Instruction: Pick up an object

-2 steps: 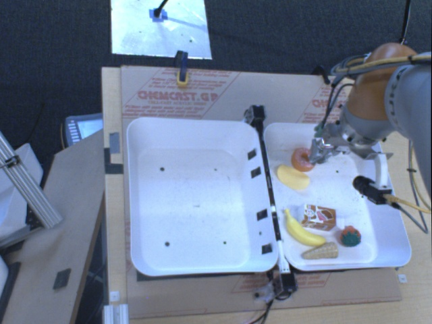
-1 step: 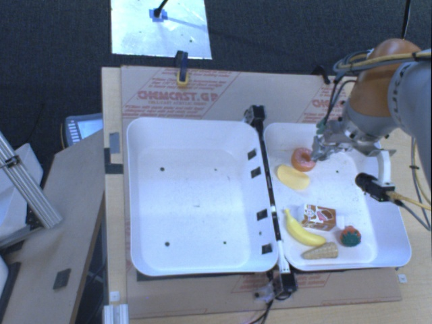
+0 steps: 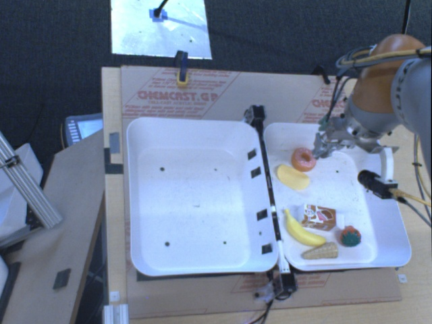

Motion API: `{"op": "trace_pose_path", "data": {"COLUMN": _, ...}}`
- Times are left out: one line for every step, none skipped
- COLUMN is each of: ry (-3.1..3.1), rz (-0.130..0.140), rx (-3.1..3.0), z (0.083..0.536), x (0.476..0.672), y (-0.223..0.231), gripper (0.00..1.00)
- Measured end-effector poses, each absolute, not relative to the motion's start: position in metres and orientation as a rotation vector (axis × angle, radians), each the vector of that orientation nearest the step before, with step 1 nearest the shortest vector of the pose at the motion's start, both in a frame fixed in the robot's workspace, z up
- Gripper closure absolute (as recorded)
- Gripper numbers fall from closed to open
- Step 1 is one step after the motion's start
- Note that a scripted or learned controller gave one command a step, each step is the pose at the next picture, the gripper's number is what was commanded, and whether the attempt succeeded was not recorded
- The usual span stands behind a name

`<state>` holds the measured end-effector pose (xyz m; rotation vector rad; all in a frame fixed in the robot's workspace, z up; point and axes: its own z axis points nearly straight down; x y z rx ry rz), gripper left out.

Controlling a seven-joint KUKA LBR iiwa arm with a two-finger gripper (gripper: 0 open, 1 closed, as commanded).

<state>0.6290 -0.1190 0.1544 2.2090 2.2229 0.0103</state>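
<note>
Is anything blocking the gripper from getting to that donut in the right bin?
Nothing visible blocks it. The gripper sits just to the right of the donut in the right bin, with bare bin floor around them. The nearest other thing, a yellow piece, lies on the donut's near side, away from the gripper.

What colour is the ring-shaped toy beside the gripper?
Orange-pink doughnut, seen in the camera view, right bin.
</note>
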Motion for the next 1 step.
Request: {"op": "trace_pose_path", "data": {"ry": 2.223, "rz": 0.014, "rx": 2.205, "z": 0.1654, "x": 0.63, "y": -0.1191, "gripper": 1.0}}
